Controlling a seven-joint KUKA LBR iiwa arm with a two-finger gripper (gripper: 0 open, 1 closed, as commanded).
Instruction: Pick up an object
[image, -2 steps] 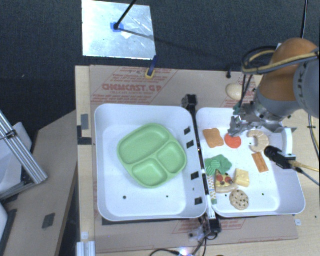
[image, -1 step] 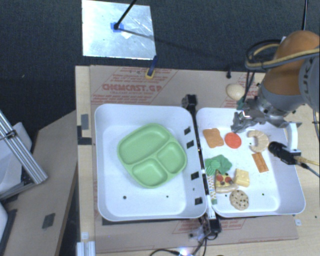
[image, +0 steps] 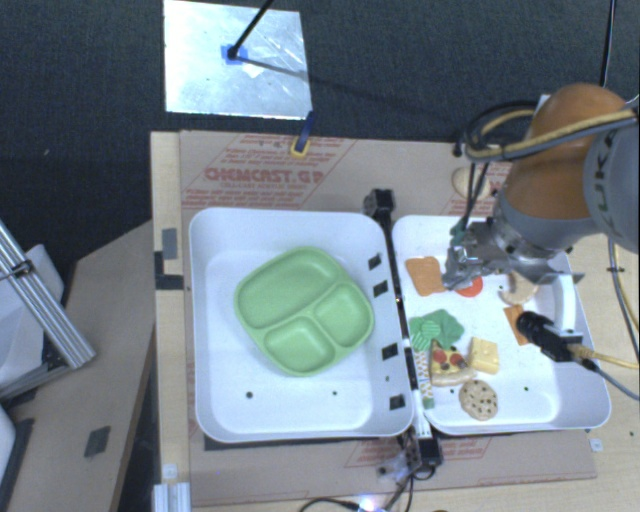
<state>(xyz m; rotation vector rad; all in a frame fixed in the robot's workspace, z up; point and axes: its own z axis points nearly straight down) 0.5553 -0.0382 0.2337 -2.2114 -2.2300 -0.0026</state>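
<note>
My gripper (image: 463, 272) hangs low over the back of the right bin (image: 560, 400), just above a red round piece (image: 470, 288) and right of an orange toast slice (image: 425, 275). Nearer the front lie a green leafy piece (image: 436, 327), a pizza slice (image: 447, 364), a yellow cheese block (image: 485, 354) and a chocolate-chip cookie (image: 479, 400). A pale round piece (image: 517, 291) and an orange piece (image: 514, 320) lie partly under the arm.
A green three-part plate (image: 303, 310) lies in the left bin (image: 215, 400). A black divider strip (image: 392, 300) runs between the bins. The right bin's front right corner holds bare floor.
</note>
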